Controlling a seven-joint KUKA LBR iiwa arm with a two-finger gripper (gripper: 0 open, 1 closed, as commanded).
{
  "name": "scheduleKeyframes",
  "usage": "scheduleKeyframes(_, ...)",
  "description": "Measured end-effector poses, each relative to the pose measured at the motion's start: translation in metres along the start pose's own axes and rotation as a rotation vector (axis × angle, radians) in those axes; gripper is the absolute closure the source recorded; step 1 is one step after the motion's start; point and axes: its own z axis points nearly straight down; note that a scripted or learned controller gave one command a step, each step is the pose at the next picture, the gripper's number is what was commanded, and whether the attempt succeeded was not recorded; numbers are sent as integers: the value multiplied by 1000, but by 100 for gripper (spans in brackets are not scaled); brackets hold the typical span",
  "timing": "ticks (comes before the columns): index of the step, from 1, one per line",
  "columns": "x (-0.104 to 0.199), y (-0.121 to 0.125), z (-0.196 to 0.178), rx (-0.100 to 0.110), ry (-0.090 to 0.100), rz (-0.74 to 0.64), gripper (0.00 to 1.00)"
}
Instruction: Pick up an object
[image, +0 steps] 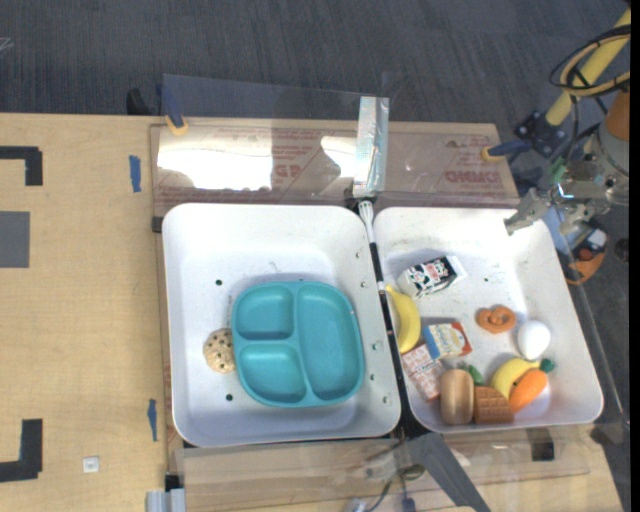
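Camera view, from above the bench: two shallow white plastic bins sit side by side, the left bin (190, 240) and the right bin (575, 360). The grey arm's gripper (580, 195) hangs over the right bin's far right corner, at the rim; whether it is wide, narrow or holding anything cannot be told from here.

All the small objects in the right bin lie nearer the front than the gripper and well apart from it. A small black-and-white milk carton (430, 275) lies toward the bin's far left part. A yellow toy banana (404, 318) runs along the left wall. A flat red-and-white printed packet (447, 340) lies near the middle, with a second pink-patterned packet (422, 375) just in front of it. A small orange pretzel-shaped ring (495, 319) sits right of centre, and a white egg (533, 339) lies near the right wall. By the front edge cluster a brown bread-like roll (457, 394), a tan waffle piece (490, 404), a yellow lemon (508, 375) and an orange carrot-like piece (530, 388).

A teal plastic divided plate (296, 342) fills the left bin's middle, with a speckled round cookie (219, 350) touching its left edge.
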Motion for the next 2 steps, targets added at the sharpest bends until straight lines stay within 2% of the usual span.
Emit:
scheduleKeyframes(1,-7,-3,17,1,0,-237,0)
scheduleKeyframes(2,8,-80,116,5,3,-401,0)
